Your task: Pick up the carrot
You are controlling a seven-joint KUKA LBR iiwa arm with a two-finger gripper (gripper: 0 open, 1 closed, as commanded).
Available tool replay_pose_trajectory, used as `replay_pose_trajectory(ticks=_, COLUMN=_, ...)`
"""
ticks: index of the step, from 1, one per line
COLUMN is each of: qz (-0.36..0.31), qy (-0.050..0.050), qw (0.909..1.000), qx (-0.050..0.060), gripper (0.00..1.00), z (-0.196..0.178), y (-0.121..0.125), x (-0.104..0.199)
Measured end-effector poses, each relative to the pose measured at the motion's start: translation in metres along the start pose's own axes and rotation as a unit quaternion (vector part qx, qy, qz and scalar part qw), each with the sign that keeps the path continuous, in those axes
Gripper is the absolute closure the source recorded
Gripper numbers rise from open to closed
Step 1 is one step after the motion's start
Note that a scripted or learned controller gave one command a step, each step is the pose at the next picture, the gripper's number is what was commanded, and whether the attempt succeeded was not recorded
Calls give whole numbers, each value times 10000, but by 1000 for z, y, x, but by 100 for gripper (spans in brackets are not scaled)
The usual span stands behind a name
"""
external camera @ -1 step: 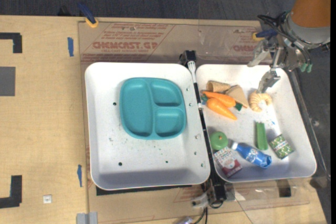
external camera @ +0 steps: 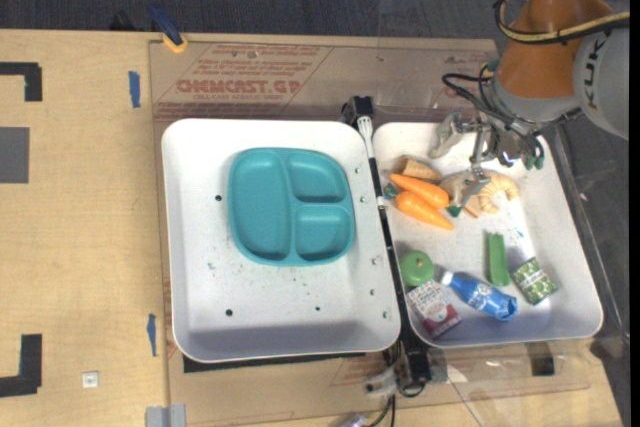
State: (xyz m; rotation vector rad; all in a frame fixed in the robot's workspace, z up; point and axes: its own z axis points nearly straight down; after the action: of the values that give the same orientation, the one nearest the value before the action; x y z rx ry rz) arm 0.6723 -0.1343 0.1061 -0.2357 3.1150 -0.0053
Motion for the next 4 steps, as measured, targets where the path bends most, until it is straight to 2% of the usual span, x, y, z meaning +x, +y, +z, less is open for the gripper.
replay_pose_trajectory(ticks=1, qz=-876, qy=28, qw=9961, qx=-22, gripper=0, z=16, y=46, x=34)
replay_pose_trajectory(ticks=2, qz=-469, qy=20, qw=9989, qx=-18, gripper=0, z=14, y=55, x=84)
replay_pose_trajectory(ticks=3, qz=826, qy=0, qw=9966, qx=-3, gripper=0, z=12, y=63, x=137)
replay_pose_trajectory(ticks=4, qz=2626, qy=23, qw=9649, qx=-4, gripper=0, z=15, y=37, x=62)
